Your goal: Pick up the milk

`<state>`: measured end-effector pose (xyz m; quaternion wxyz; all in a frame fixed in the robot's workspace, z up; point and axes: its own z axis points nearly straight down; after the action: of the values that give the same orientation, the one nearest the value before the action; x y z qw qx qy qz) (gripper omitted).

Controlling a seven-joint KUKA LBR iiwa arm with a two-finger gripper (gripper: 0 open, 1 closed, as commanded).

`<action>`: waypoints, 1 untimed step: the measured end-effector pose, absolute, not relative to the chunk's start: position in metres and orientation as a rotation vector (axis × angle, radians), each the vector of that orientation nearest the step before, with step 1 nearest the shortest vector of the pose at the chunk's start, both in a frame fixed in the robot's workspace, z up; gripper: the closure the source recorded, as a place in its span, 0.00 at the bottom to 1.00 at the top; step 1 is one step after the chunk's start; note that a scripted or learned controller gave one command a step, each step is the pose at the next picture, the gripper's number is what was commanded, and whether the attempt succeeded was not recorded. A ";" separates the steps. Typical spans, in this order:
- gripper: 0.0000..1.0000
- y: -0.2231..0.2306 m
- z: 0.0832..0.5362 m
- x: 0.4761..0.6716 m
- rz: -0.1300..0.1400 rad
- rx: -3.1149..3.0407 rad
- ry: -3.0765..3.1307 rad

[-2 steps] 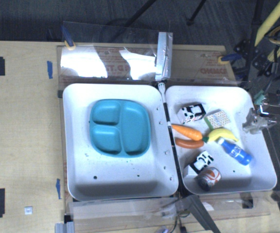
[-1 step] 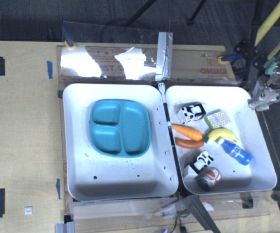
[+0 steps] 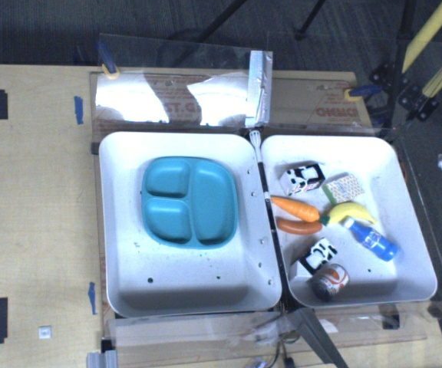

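Observation:
Two small cartons with a black-and-white cow pattern lie in the right bin (image 3: pixel 405 198). One milk carton (image 3: pixel 304 178) rests near the bin's far left corner. The other cow-patterned carton (image 3: pixel 319 254) lies nearer the front, touching a dark round can (image 3: pixel 329 280). I cannot tell which of the two is the milk meant.
Between the cartons lie an orange carrot (image 3: pixel 295 206) and a brown sausage (image 3: pixel 298 225). To their right are a yellow banana (image 3: pixel 349 211), a blue bottle (image 3: pixel 371 238) and a grey packet (image 3: pixel 344 185). The left bin (image 3: pixel 121 205) holds a blue divided plate (image 3: pixel 189 202).

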<state>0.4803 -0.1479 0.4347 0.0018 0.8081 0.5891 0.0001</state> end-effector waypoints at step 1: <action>1.00 -0.108 0.435 0.495 -0.001 2.257 2.183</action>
<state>0.4952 -0.1077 0.4349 0.0008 0.7188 0.6952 -0.0002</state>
